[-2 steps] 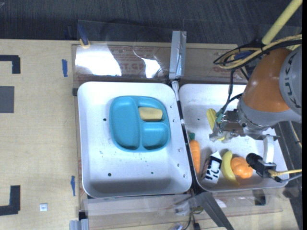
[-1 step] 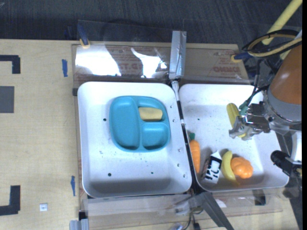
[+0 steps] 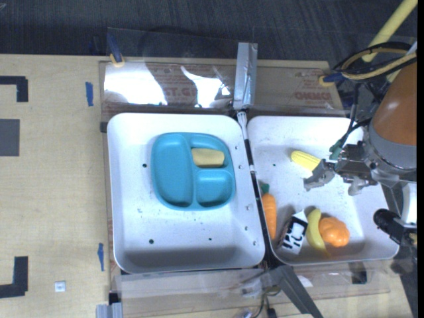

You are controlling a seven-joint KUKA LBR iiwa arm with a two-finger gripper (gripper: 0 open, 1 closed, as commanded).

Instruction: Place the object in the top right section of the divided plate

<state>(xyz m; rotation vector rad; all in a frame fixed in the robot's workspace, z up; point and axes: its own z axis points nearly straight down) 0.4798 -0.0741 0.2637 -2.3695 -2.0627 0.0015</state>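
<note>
Yellow piece [image 3: 208, 157] sits in the divided plate [image 3: 173, 177] already, well left of the hand [image 3: 322, 173], which looks open and empty; retreat likely next

Both white bins, the left bin [image 3: 129, 197] and the right bin [image 3: 278, 138], look like smooth moulded plastic with a soft sheen, lightly speckled with dark marks. The blue divided plate [image 3: 173, 177] is smooth plastic with a low gloss. The yellow block [image 3: 208, 157] in it looks matt and slightly soft-edged. The corn cob [image 3: 304, 158], carrot [image 3: 269, 214], banana [image 3: 315, 229] and orange fruit [image 3: 334, 232] appear to be toy plastic, mildly shiny. A clear glossy sheet [image 3: 165, 85] behind the bins throws bright glare. The table [image 3: 53, 197] looks like pale matt wood.
</note>
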